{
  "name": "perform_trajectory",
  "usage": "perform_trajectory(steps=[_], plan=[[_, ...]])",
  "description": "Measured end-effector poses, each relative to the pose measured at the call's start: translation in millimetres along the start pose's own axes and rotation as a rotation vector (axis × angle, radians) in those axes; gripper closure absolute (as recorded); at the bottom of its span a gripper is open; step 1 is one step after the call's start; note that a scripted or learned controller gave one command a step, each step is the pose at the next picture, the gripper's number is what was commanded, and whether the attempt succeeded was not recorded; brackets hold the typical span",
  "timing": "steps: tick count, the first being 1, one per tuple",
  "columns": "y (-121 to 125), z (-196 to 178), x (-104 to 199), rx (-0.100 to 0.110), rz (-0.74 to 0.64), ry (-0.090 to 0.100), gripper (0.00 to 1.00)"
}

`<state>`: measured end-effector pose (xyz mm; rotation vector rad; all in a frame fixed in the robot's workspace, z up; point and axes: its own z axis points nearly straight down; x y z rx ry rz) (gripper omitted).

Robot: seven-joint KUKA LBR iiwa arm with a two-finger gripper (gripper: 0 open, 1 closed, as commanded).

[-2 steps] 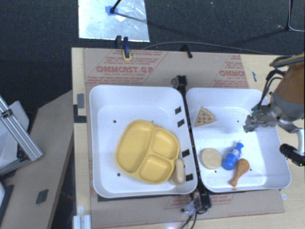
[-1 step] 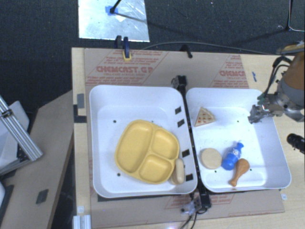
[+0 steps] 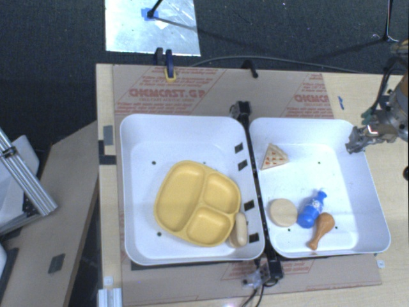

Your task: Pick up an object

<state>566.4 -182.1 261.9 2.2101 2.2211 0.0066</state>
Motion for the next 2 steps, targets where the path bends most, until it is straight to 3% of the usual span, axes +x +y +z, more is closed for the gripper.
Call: perform_trajectory(steps=[2], plan=[[33, 25, 102, 0.007, -0.004, 0.004, 1.0]])
